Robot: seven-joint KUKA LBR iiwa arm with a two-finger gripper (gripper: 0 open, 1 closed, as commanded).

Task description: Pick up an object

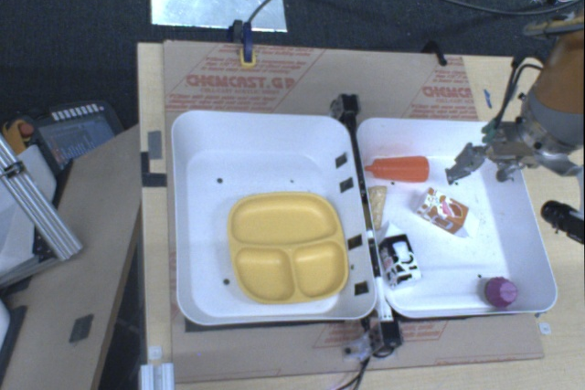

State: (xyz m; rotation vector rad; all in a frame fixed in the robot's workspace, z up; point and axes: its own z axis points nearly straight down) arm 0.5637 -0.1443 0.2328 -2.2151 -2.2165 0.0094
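Camera view shows you the gripper (477, 162) over the right bin (530, 237), fingers spread, pinching nothing, beside the orange carrot (398, 168).

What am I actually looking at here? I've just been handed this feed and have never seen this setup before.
This is one fixed camera above a bench, looking down at a slant on two shallow white bins side by side. The grey arm with an orange band coming in from the right is a robot; its gripper hangs over the right bin, and nothing is seen between its fingers. Its job is to pick up an object. The left bin holds a yellow divided tray. The right bin holds an orange carrot-shaped toy, a small printed packet, a black-and-white item near the divider, and a purple object in the near corner.
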